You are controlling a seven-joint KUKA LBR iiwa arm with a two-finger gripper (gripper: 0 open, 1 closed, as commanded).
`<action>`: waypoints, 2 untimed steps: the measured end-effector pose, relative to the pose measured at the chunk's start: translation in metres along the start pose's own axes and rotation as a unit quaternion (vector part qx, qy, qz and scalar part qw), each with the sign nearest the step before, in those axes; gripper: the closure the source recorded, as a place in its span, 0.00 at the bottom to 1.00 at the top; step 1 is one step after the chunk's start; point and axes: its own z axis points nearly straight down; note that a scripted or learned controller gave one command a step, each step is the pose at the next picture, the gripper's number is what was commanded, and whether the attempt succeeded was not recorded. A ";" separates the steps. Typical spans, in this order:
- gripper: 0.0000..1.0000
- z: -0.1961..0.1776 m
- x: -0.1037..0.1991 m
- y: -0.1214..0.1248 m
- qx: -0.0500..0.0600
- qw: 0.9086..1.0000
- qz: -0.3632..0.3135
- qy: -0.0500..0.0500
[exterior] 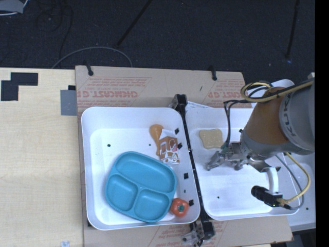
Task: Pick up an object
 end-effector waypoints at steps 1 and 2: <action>1.00 -0.012 -0.001 0.000 -0.001 1.000 0.002 0.000; 1.00 -0.066 -0.004 -0.009 -0.003 1.000 0.002 -0.001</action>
